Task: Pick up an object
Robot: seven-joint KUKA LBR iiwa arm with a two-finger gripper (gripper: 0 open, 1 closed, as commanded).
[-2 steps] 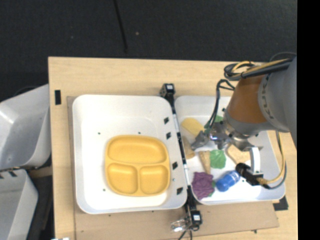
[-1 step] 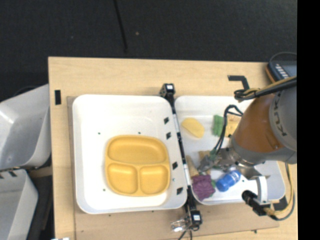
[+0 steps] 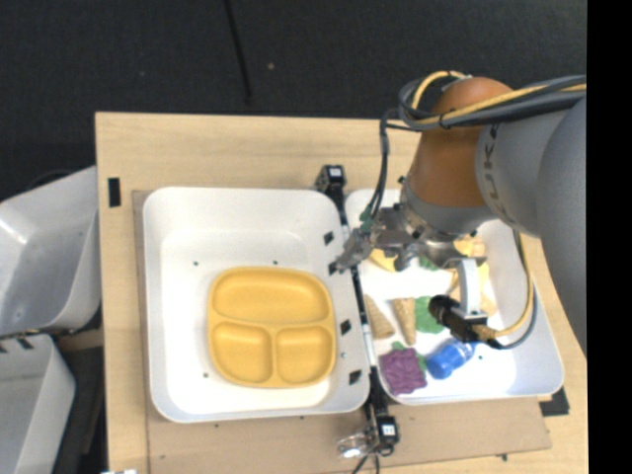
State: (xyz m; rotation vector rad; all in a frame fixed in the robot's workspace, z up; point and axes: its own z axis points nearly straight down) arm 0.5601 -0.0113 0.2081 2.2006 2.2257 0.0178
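Wooden table (image 3: 118, 146) carries 2 bins; claw (image 3: 420, 255), grip state unclear, hangs above purple toy (image 3: 403, 371), blue toy (image 3: 446, 359).

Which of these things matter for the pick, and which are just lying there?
For the pick: gripper, over the right bin; purple object, blue object, tan cone, green piece.
Lying about: yellow tray, left bin.
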